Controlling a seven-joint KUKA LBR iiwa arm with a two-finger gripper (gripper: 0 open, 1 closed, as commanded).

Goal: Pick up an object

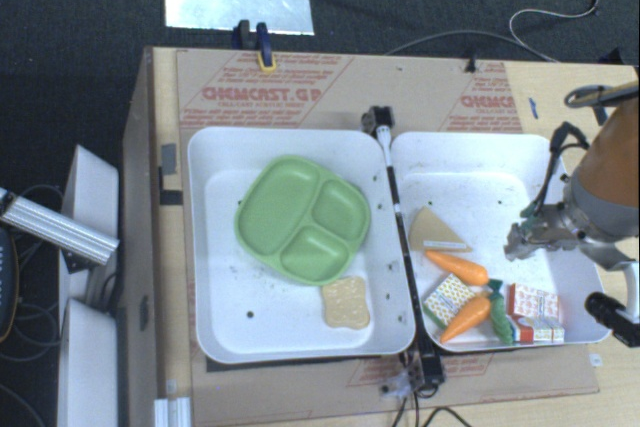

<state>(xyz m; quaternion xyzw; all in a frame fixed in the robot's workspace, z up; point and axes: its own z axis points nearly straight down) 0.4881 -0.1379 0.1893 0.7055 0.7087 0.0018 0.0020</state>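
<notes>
The small red and white carton (534, 312) lies nearest the camera, flat on the floor of the right bin (470, 165) by that bin's near wall. Taking this carton as the landmark: just to its left stands a bit of green, the leafy end of a toy carrot (466, 315), which slants away leftward and toward the near wall. Touching that carrot on its left is a small checkered packet (447, 296) in yellow and green. Farther from the camera than the carton, and to its left, a second carrot (459, 267) lies nearly level across the bin floor. Beyond that again, still left of the carton, rests a tan wedge (432, 228) like a slice of cheese or bread, its point aimed at the far wall.

The gripper (532, 239) hangs above the bin floor just beyond the carton, apart from it, with nothing seen between its fingers; whether they are spread or closed I cannot tell. The grey arm (610, 177) rises from it to the carton's right.

Well to the left of the carton, across the divider, the left bin (210, 245) holds a green divided plate (303, 218) and, nearer the camera, a pale cracker (346, 303) lying flat just beside the plate's near edge.
</notes>
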